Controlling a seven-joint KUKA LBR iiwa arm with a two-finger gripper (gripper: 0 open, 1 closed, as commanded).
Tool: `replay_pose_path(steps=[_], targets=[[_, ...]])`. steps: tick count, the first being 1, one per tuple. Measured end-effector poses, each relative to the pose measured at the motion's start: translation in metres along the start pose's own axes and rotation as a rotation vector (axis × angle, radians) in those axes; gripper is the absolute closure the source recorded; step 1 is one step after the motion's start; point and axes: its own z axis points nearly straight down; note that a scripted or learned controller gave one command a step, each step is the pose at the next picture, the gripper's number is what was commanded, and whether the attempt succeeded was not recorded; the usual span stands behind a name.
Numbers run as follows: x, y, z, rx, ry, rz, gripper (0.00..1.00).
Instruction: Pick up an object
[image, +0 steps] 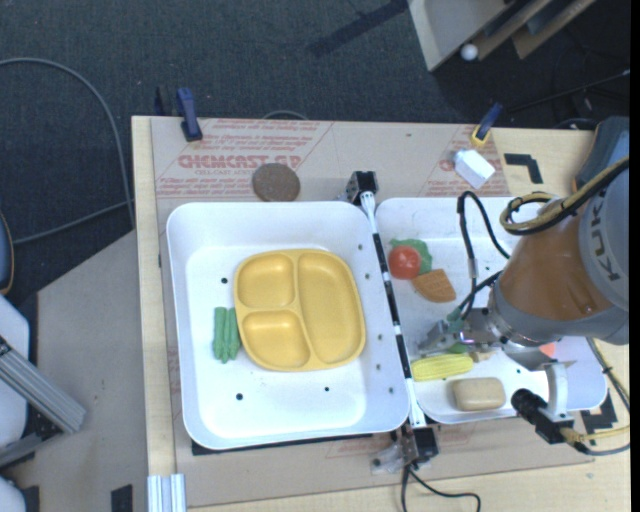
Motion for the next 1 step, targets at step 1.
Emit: replay_pose_path(steps=[1], targets=[[-0.0016, -0.0001, 0.0004, 0.001, 0.002, -0.002, 0.0]])
